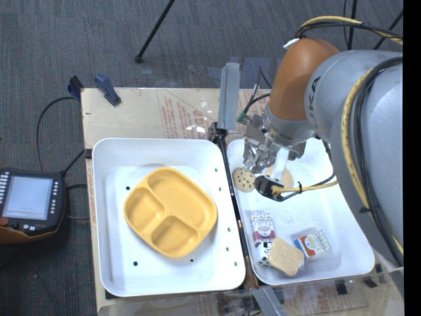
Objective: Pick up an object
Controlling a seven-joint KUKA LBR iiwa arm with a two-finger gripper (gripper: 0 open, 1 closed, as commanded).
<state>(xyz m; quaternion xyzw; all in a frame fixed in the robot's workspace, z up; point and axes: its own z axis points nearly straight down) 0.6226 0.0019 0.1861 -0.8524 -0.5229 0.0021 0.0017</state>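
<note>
The two-finger gripper (258, 158) is seen low over the far end of the right white bin (342, 216), beside a round tan perforated cookie (244, 180); whether anything is gripped cannot be told. A yellow three-compartment plastic tray (170, 210) lies in the left white bin (112, 170). Two small cartons (262, 227) and a toast slice (285, 258) lie near the right bin's near edge

Pretty even overhead light, kinda flat. The two shallow white plastic bins (105, 176) blow out bright, with glare on the clear sheet (197, 120) just left of the jaws. Dark grey carpet (66, 31) stays dim. Slightly soft, grainy overall.
</note>
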